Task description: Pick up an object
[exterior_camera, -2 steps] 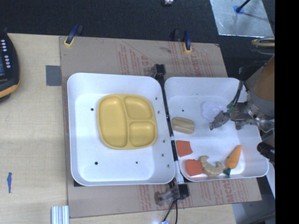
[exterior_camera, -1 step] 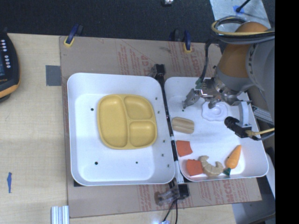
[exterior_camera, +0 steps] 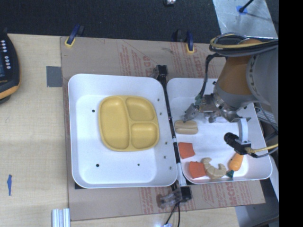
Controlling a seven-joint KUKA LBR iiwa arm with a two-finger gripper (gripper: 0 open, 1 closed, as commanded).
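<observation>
Well, in the camera view my gripper (exterior_camera: pixel 200 116) hangs low in the right bin (exterior_camera: pixel 215 85), near its back half. My fingers (exterior_camera: pixel 189 112) look spread apart, with bare white floor between them, and I have hold of nothing. The glare on the metal makes the tips hard to trace, and my wrist and the orange band cover the bin's far right corner.

The beige loaf-shaped piece (exterior_camera: pixel 186 126) lies just in front of the fingertip nearest the divider. It is close, but I cannot tell whether they touch. Further front of that same fingertip sits a red-orange block (exterior_camera: pixel 186 149), and beyond it a second red-orange block (exterior_camera: pixel 196 169) against the bin's front wall. A pale curved piece (exterior_camera: pixel 214 168) touches that second block; what it is I cannot make out. Off to the front of my other finger, well apart, stands an orange carrot (exterior_camera: pixel 236 161) with a green tip, its upper end hidden.

Across the divider, well away from my fingers, a yellow divided plate (exterior_camera: pixel 129 123) rests in the left bin (exterior_camera: pixel 85 86).
</observation>
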